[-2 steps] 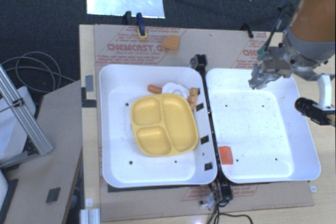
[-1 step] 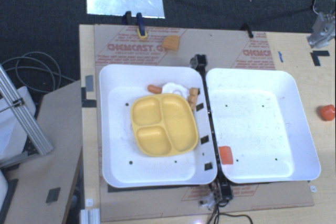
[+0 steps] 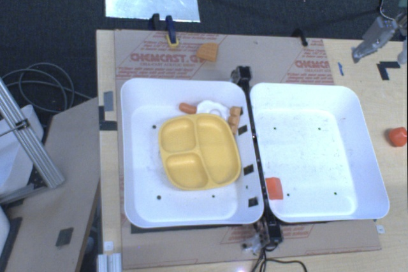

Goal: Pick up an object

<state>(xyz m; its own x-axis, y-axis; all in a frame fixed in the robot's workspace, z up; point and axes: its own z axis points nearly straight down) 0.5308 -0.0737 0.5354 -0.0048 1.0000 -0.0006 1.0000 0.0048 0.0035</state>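
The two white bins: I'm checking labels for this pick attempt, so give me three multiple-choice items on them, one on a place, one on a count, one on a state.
1. Where does the yellow divided plate lie?
A. in the left bin
B. in the right bin
C. on the bench outside the bins

2. How many compartments does the plate have?
A. two
B. three
C. five

3. How does the plate lie?
A. flat, hollow side up
B. upside down
C. on edge against a wall

Answers:
1 A: the yellow divided plate rests inside the left bin; the right bin holds an orange block.
2 B: two hollows above, one below.
3 A: its hollows face the camera.
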